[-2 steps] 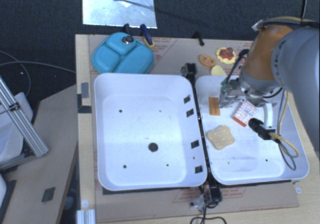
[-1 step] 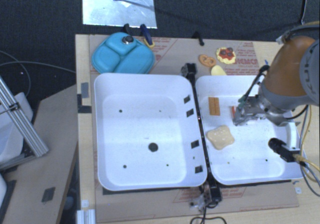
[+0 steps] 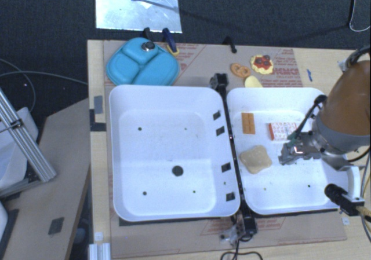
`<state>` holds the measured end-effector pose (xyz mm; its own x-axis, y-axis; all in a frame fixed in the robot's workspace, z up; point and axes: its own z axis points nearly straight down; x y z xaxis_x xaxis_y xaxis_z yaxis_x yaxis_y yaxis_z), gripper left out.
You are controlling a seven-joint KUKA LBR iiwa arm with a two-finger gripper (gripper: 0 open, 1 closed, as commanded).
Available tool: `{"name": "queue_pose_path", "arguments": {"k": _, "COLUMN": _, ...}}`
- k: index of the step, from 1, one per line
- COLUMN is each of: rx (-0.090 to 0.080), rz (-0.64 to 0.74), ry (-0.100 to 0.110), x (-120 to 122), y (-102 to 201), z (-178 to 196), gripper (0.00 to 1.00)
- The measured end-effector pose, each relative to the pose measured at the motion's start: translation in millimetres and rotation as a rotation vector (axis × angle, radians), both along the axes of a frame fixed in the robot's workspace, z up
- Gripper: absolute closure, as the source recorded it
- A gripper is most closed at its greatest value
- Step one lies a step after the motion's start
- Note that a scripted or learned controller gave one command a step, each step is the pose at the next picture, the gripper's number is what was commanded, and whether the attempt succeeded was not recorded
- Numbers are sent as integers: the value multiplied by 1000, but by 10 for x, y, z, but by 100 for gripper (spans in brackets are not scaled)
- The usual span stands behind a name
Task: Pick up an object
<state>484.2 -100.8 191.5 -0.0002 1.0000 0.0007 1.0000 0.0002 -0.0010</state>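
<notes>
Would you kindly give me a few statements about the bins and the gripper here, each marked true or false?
1. The gripper is over the right bin. True.
2. The tan lump lies in the left bin. False: it lies in the right bin.
3. The orange block lies in the right bin. True.
4. The blue tray sits inside the left bin. False: it rests on the bench beyond it.

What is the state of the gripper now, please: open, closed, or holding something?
Gripper: it cannot be told. It hangs over the right bin, just right of the tan lump, with nothing seen between its fingers.
</notes>
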Motion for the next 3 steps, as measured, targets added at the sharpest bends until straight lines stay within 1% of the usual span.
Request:
{"name": "queue_pose_path", "arguments": {"k": 1, "rx": -1, "rz": 9, "ry": -15, "x": 38, "y": 524, "z": 1740, "gripper": 100}}
{"name": "queue_pose_path", "arguments": {"k": 2, "rx": 1, "rz": 9, "ry": -19, "x": 27, "y": 1051, "z": 3517, "gripper": 100}}
{"name": "queue_pose_path", "arguments": {"k": 3, "rx": 0, "rz": 8, "ry": 2, "x": 134, "y": 1727, "z": 2280, "gripper": 100}}
